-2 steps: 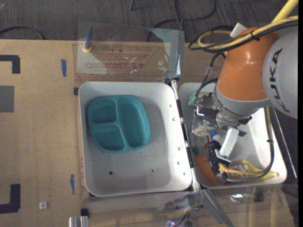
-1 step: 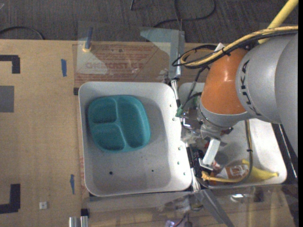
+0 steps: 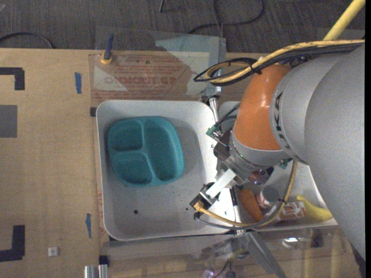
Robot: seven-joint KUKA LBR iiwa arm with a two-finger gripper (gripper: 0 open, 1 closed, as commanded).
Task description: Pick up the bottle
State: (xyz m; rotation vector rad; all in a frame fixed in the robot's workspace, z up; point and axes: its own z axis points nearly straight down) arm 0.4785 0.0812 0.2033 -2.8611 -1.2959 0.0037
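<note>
The arm's big grey and orange wrist covers most of the right bin (image 3: 324, 223). Beneath it my gripper (image 3: 257, 179) reaches down into that bin close to its left wall. Just below the gripper lie an orange carrot-shaped item (image 3: 251, 205), a small thing with a red and white label (image 3: 290, 211) that may be the bottle, and a yellow banana (image 3: 316, 211). The arm hides parts of all of them, and I cannot tell whether anything is in the gripper.
The left bin (image 3: 116, 213) holds a teal divided plate (image 3: 145, 150) in its upper left half. The wall between the two bins (image 3: 210, 155) runs right beside the wrist. Plain cardboard bench (image 3: 46, 155) extends to the left.
</note>
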